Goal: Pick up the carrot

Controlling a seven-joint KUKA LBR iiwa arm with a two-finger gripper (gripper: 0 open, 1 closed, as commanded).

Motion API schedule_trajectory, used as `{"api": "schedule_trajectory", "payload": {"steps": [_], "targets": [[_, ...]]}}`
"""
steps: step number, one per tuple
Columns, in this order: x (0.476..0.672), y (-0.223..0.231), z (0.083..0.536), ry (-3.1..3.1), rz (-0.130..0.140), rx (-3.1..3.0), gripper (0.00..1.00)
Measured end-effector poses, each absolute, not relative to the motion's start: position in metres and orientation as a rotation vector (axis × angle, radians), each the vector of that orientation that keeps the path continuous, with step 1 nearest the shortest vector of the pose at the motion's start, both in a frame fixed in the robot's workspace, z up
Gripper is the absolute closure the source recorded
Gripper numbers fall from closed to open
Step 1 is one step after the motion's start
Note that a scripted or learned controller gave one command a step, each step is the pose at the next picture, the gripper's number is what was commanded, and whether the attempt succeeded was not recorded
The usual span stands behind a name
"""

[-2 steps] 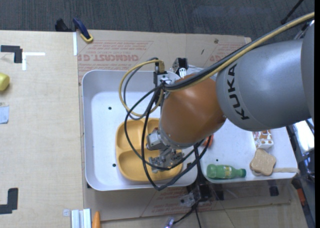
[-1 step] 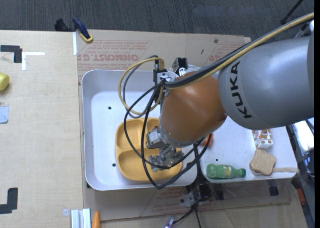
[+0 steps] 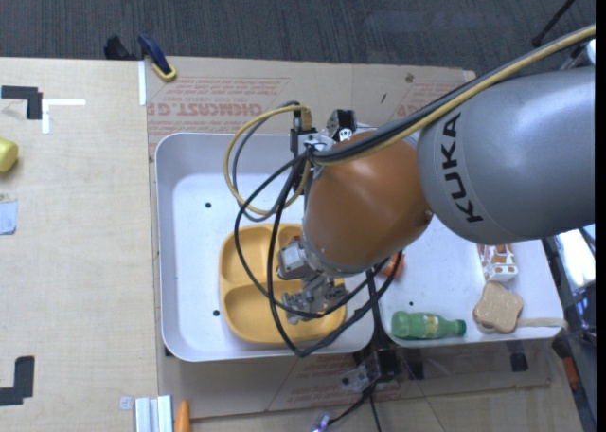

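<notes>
My gripper (image 3: 306, 294) hangs low over the yellow divided plate (image 3: 248, 312) in the left bin (image 3: 185, 260), near the plate's right half. The arm's orange band and looping cables cover much of it. A small orange-red piece (image 3: 395, 266), which looks like the carrot, peeks out from under the arm at the left side of the right bin (image 3: 445, 345). Most of it is hidden by the arm. It lies to the right of the gripper, apart from it.
In the right bin lie a green bottle (image 3: 428, 326), a slice of bread (image 3: 498, 307) and a small printed packet (image 3: 498, 260). A yellow object (image 3: 6, 154) sits on the bench at the far left. A blue and yellow clamp (image 3: 156, 56) sits behind the bins.
</notes>
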State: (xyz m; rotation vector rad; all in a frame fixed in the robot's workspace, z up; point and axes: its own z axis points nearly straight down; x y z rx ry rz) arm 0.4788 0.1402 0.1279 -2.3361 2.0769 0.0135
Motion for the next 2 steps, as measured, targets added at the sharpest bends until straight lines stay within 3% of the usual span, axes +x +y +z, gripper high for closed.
{"api": "schedule_trajectory", "payload": {"steps": [1, 2], "targets": [[0.479, 0.142, 0.137, 2.074, 0.016, -2.335, 1.00], [0.478, 0.190, 0.166, 2.248, 0.004, -2.188, 1.00]]}}
